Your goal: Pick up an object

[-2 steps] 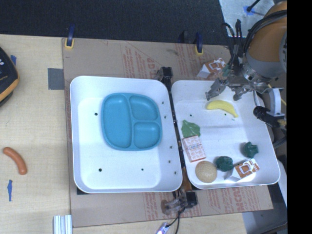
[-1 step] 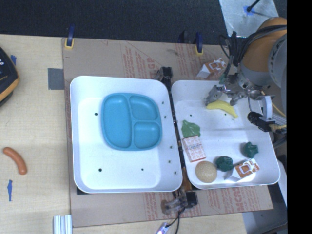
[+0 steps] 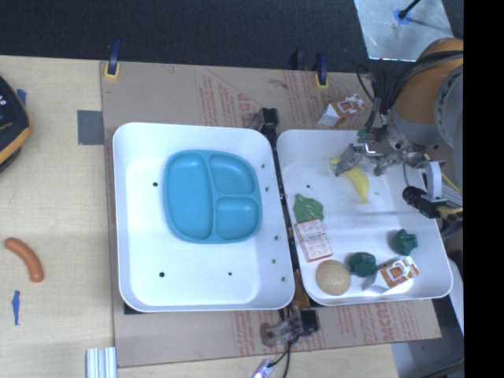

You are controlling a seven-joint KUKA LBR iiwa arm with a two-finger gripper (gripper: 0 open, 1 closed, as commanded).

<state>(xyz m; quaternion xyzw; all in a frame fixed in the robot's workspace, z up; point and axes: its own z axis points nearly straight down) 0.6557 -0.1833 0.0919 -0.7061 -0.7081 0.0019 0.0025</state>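
Pale wood worktop [image 3: 55, 203] carries a brown cardboard sheet [image 3: 197, 101], and on it sit two shallow white bins side by side. In the left white bin [image 3: 142, 235] lies a blue divided plastic plate [image 3: 212, 195]. The right white bin [image 3: 346, 211] holds a yellow banana-shaped toy [image 3: 358, 183], a crumpled green leafy piece [image 3: 308, 208], a small red-and-white printed packet [image 3: 313, 240], a round beige ball [image 3: 332, 277], two dark green lumps [image 3: 363, 264] and an orange-and-white snack packet [image 3: 398, 272]. The grey arm with its orange band [image 3: 429, 85] reaches in from the right, and its jaws [image 3: 364, 157] hang over the bin's far part, just above the banana's upper end. They look spread apart, with nothing visibly between them. A toy sausage [image 3: 25, 259] lies apart on the bare worktop to the left.
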